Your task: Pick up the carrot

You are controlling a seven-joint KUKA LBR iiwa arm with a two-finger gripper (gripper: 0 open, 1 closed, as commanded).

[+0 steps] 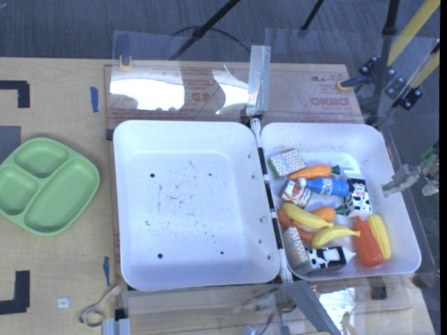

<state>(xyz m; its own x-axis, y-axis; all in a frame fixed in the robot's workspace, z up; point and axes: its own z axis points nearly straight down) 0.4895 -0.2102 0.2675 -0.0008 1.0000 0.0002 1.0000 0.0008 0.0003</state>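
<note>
At the right edge my hand (405, 181) hangs just past the right bin's (398, 208) rim; I cannot tell its grip. Across that bin, the carrot (312, 172) lies near the back, between a checked packet (287, 162) and a blue bottle (323, 187). Bananas (318, 225) and a cow (328, 258) crowd nearer. Mirrored red lettering on the clear panel (328, 96) is unreadable. A green plate (45, 185) sits on the desk (56, 285), far left.
</note>
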